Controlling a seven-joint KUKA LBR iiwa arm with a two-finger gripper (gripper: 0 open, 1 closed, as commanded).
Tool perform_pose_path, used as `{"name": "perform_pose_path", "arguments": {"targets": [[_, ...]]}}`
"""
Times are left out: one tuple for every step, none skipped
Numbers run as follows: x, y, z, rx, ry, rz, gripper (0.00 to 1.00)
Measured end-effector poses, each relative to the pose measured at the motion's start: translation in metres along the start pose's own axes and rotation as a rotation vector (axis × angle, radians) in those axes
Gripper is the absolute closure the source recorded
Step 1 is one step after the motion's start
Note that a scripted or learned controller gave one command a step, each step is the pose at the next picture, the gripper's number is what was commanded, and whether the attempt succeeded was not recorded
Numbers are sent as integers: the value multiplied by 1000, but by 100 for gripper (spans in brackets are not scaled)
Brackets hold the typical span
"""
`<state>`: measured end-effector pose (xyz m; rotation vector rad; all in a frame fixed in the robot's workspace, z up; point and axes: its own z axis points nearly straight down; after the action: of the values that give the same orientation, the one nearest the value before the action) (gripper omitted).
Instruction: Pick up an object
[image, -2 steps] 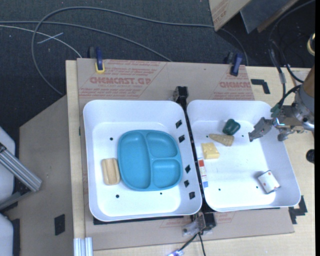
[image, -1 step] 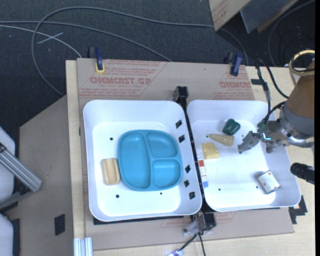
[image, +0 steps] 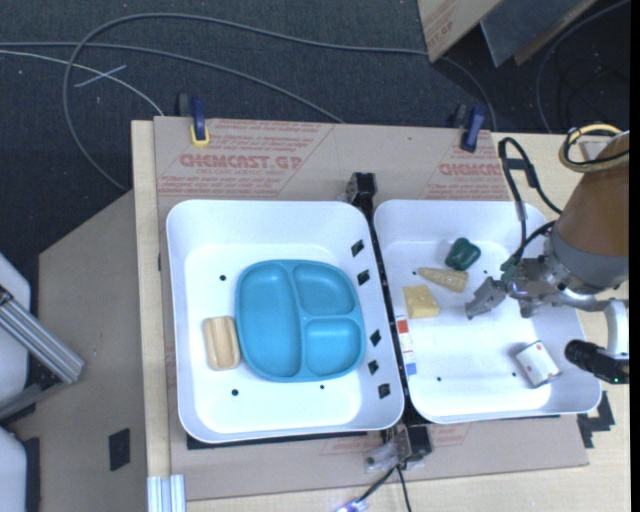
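Here the claw (image: 487, 298) hovers just beside the yellow block (image: 421, 302), seemingly apart.

One fixed camera looks down at a slant on both white bins (image: 190, 300), fairly near.

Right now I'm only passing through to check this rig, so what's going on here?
A grey KUKA arm reaches in from the right over the right bin, its gripper low near a yellow block. Nothing shows between its fingers. Close by lie a tan cone-like piece, a green object and a small white item. The left bin holds a blue divided plate and a tan block.
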<state>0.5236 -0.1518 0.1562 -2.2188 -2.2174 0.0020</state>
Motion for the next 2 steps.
{"name": "perform_pose_path", "arguments": {"targets": [[9,4,48,2,1,-1,0],[8,5,34,-4,0,0,100]]}}
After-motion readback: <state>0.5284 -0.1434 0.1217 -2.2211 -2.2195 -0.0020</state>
